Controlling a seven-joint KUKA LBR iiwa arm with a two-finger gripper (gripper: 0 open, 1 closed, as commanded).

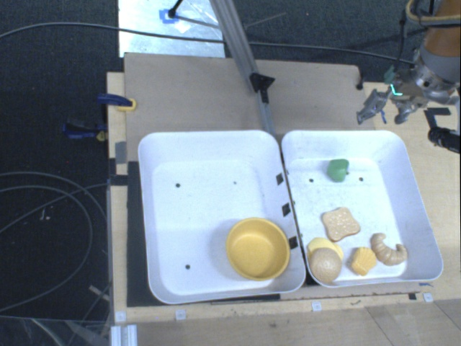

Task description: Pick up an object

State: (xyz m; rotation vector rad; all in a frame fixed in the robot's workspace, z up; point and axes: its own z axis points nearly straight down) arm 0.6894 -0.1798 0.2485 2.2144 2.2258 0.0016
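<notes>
No one thing is named by the task; several candidates are seen in the right bin (414,186). A green piece (338,169) lies alone near the far wall, well apart from the rest. Toward the near wall a toast (340,223), a roll (324,260), a small yellow piece (363,260) and a croissant (389,250) are clustered, the roll and the yellow piece just beside each other. All are judged to be light, stiff toy foods, probably smooth and somewhat slippery, and not fragile. The green piece is judged the easiest to take, since free space is left on every side; it would be gripped across its narrow width. The toast lies flat and would have to be pinched at its edges.

In the left bin (166,157) a yellow bowl (258,248) sits upright near the front right corner; nothing is seen inside it. It is thought light and rigid, best taken by the rim.

The hand (385,108) is seen beyond the far right corner of the right bin, over the surface (194,92), with its fingers spread and nothing between them. The bins touch along their inner walls.
</notes>
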